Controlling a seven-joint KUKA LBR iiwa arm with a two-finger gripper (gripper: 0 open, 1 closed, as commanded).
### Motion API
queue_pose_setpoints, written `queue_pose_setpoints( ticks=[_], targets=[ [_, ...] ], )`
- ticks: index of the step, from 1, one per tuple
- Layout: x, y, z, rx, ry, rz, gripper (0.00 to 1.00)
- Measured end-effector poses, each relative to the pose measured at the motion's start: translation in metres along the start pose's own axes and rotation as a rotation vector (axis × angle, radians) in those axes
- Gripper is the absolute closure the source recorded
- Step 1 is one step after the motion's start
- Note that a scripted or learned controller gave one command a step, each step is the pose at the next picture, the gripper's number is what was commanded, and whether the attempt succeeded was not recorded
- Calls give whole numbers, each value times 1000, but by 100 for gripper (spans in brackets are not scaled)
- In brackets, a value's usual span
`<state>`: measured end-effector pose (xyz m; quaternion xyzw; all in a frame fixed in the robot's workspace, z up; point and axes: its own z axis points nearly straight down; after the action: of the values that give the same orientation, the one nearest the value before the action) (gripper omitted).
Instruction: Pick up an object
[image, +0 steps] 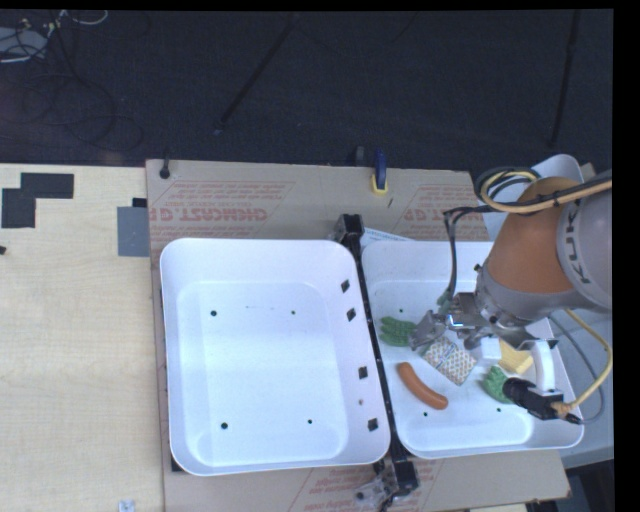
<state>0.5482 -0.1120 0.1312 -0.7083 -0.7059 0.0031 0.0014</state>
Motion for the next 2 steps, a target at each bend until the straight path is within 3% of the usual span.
queue_pose_setpoints(
  ticks=[1,2],
  targets=[
    [33,52,36,-4,5,-7,0],
    [30,51,25,0,4,-1,100]
  ],
)
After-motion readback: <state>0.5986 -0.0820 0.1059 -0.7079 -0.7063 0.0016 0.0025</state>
